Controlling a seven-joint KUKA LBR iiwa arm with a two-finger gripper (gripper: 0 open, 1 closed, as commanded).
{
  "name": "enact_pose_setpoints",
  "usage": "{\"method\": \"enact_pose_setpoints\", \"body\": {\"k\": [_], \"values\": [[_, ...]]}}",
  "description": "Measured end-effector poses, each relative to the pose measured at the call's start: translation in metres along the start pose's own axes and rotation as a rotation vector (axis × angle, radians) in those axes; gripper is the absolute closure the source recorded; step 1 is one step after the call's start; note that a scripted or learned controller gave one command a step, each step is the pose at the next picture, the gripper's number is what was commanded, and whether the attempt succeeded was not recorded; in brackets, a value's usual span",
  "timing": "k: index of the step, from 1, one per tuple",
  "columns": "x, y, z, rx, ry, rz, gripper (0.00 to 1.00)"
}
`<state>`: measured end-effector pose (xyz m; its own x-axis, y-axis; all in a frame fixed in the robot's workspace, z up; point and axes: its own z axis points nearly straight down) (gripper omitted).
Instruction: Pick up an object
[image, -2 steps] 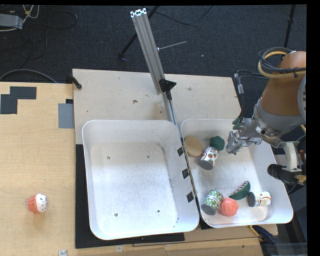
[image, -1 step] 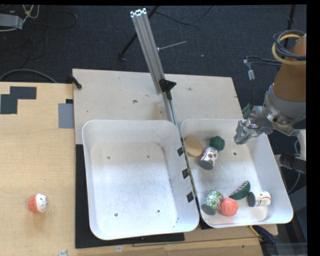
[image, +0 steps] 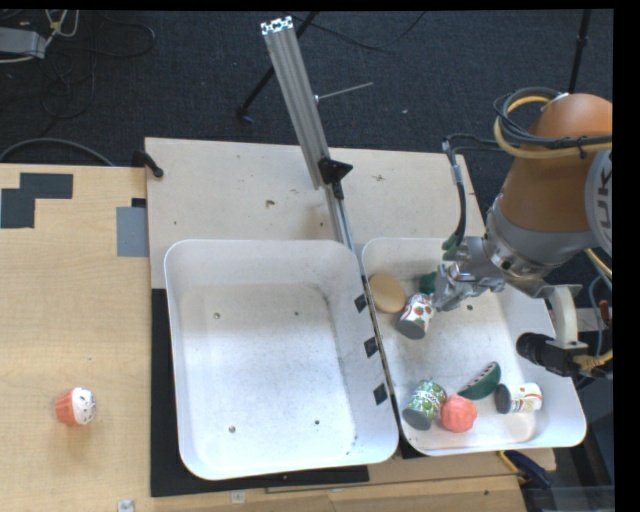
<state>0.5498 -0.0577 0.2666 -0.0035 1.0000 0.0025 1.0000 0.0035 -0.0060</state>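
Observation:
My gripper hangs over the upper part of the right bin, with the arm coming in from the right. A small white cup-like piece with red and green marks lies tilted just off the gripper's lower-left tip, touching or nearly touching it. I cannot tell whether it is held. A tan round piece rests to its left, against the bin's left wall. A bit of teal shows right beside the gripper.
At the right bin's front lie a green-and-white ball, a red ball, a watermelon-slice toy and a small white bottle. The left bin sits alongside. A red-and-white cupcake toy is on the wooden bench, far left.

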Motion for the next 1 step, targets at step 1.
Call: {"method": "enact_pose_setpoints", "body": {"k": [1], "values": [[0.0392, -0.0173, 0.0094, 0.000, -0.001, 0.001, 1.00]]}}
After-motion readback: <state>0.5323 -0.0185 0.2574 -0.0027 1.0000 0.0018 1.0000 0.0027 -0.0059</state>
